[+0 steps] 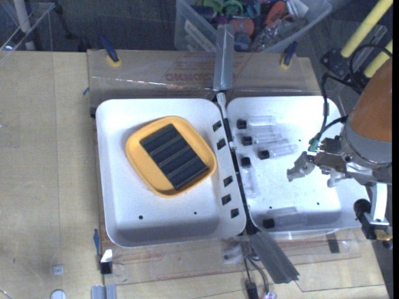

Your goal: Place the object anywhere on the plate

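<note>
Over the right bin [324, 210] your end effector [302, 167] hangs with its grey fingers pointing toward the divider, and at this slant you cannot tell whether they stand apart or together; nothing can be made out between them, so treat it as carrying nothing. Just beside it, toward the divider, lie several clear vials with black caps [265, 141], scattered from the upper part of that bin down along the middle, with one more near the lower edge [280, 218]. These are most likely the objects to pick. Choose one that lies apart from its neighbours, line the fingers across its narrow body rather than along it, and come down straight so the round tube does not roll away. Once it is lifted clear of the bin wall, carry it over the divider [232, 167] to the left bin [118, 217], where the yellow plate [140, 161] sits tilted in plan with a dark ribbed slab [174, 156] on it. Release low over the plate, since a vial will roll off the slab or the plate's raised rim if dropped. Be wary: the vials are transparent against white, so their outlines and exact count are hard to read, and the arm's wrist is cut off at the frame edge.
</note>
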